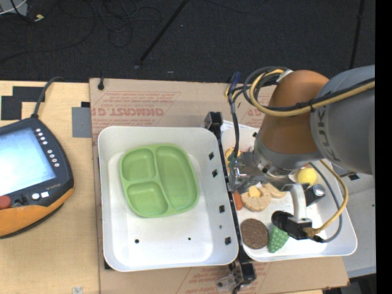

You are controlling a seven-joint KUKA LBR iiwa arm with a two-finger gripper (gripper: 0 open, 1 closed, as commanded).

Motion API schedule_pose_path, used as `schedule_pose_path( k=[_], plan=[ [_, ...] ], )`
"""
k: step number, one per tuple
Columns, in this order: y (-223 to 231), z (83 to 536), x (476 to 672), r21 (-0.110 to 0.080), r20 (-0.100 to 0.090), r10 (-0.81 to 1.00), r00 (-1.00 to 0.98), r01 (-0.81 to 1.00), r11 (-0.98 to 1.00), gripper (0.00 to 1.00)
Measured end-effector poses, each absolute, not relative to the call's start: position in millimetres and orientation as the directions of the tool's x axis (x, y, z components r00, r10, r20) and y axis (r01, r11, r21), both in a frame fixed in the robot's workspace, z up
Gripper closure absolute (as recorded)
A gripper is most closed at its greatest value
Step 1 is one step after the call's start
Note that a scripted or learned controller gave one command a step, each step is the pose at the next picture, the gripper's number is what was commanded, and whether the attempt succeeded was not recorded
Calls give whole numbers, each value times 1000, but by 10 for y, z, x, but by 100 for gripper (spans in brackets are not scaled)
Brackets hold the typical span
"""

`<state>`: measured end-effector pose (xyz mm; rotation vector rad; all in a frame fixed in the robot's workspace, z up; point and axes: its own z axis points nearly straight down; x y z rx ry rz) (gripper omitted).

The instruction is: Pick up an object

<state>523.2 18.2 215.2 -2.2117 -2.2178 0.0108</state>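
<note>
The right bin (343, 241) holds several small items. A brown round disc (255, 233) lies near its front left, with a green knobbly piece (277, 240) beside it. A beige bread-like piece (256, 198) sits just behind them, and a thin orange piece (237, 200) lies by the bin's left wall. A yellow ball (306, 176) shows at the arm's edge. My gripper (237, 174) is low over the bin's left side, close to the orange and beige pieces. The grey and orange wrist (294, 124) hides the back of this bin.
The left bin (156, 244) holds a green divided plate (159, 180) in its back half. A black divider with clips (222, 182) runs between the bins. A pendant with a screen (27, 176) lies on the bench at far left.
</note>
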Motion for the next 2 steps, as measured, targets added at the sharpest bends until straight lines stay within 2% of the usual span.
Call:
schedule_pose_path(
  k=[1, 2],
  plan=[
    [292, 2279, 5235, -7, -1, 1000, -2, 1000, 2, 100],
    [147, 2232, 5345, -9, -1, 1000, -1, 1000, 1, 100]
  ],
)
